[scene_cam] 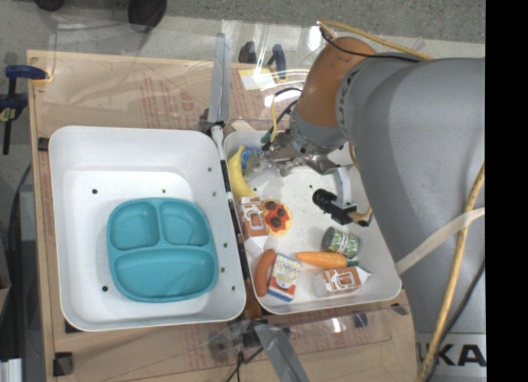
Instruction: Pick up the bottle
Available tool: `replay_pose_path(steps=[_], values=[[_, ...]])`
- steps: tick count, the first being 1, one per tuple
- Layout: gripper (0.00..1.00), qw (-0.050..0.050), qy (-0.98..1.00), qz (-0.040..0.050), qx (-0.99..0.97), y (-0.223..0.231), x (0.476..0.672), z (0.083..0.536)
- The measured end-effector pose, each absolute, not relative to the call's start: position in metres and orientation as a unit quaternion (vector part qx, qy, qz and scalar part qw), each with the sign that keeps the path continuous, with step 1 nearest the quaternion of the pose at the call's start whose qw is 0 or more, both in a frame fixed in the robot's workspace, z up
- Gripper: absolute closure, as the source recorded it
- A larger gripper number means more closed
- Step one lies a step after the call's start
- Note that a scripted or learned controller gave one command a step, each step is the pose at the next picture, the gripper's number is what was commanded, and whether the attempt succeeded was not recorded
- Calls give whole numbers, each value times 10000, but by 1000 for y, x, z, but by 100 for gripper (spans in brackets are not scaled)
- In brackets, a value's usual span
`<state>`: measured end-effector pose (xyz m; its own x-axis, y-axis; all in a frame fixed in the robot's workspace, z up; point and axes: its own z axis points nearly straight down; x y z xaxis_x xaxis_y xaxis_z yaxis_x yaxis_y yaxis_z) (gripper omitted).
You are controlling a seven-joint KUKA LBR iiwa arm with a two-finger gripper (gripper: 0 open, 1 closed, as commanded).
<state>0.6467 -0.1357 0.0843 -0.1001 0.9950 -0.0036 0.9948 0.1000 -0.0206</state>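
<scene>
arm [412,149] covering right bin's [381,288] far corner, tool [276,156] fingers indistinct

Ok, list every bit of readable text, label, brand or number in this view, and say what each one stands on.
"KA": white letters, cut off by the frame, on the arm's base.
Milk carton: printed face, too blurred to read.
Flat carton: label too small to read.
Green can: label blurred, unreadable.
Brown packet: print unreadable.
Bench board: faint reddish markings, illegible.
</scene>
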Motion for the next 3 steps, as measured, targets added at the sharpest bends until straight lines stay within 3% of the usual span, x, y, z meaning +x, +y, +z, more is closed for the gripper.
replay_pose_path(steps=[1,2,3], values=[[0,5,-8445,7,-5356,-153,593,88],[0,120,-7438,107,-6682,-136,646,86],[0,199,-8374,88,-5461,-202,643,84]])
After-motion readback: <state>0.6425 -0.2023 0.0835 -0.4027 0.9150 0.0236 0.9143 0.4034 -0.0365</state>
